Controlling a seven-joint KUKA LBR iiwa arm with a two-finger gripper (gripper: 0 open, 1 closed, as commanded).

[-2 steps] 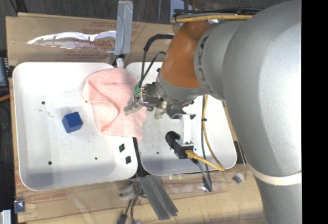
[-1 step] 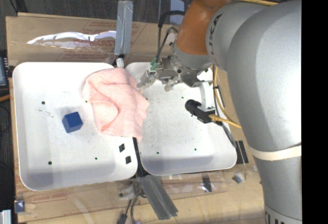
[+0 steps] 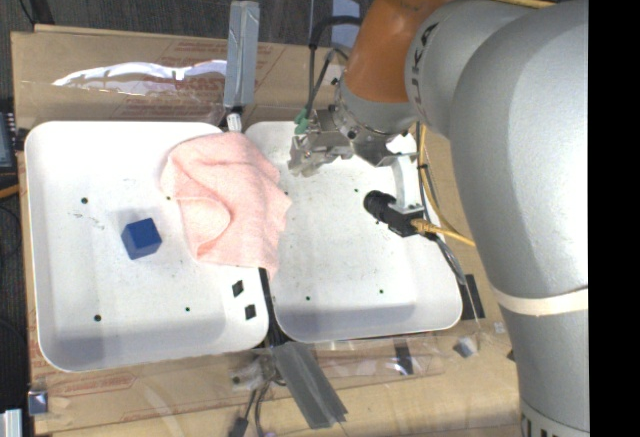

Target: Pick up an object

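Note:
A pink cloth (image 3: 228, 195) lies crumpled in the left bin (image 3: 70, 325), draped over the wall it shares with the right bin (image 3: 400, 310). A small blue cube (image 3: 142, 237) rests on the left bin's floor, left of the cloth. My gripper (image 3: 306, 157) hangs over the right bin's far left corner, just right of the cloth's upper edge. No object is visible between its fingers.
The big grey arm fills the right side and hangs over the right bin. A grey bar (image 3: 241, 55) stands upright behind the bins. Cardboard (image 3: 110, 55) lies under and behind both bins. Two small black tabs (image 3: 243, 298) sit on the shared wall near the front.

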